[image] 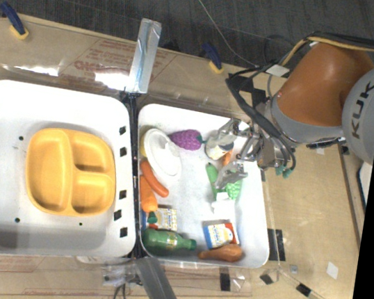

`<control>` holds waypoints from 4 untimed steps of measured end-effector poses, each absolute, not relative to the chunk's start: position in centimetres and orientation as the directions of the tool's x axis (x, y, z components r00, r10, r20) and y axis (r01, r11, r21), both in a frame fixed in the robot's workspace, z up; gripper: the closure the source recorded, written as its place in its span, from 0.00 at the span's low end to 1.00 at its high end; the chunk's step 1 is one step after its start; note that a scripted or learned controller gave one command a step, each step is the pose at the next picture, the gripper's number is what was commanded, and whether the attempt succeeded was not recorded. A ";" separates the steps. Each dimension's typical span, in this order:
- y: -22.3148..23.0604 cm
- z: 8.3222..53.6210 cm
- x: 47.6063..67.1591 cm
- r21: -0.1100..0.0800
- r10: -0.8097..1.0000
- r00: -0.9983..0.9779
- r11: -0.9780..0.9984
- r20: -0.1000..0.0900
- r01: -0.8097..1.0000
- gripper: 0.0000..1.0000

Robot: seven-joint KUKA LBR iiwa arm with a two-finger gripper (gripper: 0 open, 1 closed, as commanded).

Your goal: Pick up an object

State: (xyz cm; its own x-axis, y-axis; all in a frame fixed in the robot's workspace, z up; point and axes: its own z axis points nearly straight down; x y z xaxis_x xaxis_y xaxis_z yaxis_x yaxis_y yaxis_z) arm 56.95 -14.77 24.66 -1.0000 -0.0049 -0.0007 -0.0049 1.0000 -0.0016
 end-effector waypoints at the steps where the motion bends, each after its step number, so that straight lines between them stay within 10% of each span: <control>1: -20.2 12.8 59.7 0.004 -0.023 -1.000 1.000 0.011 -0.023 0.00; 2: -19.0 9.1 62.2 0.001 0.020 -1.000 1.000 0.003 0.020 0.00; 3: -20.9 9.4 56.8 0.000 0.118 -0.993 0.993 -0.003 0.118 0.00; 4: -18.7 9.2 56.8 0.001 0.314 -0.949 0.949 0.002 0.314 0.00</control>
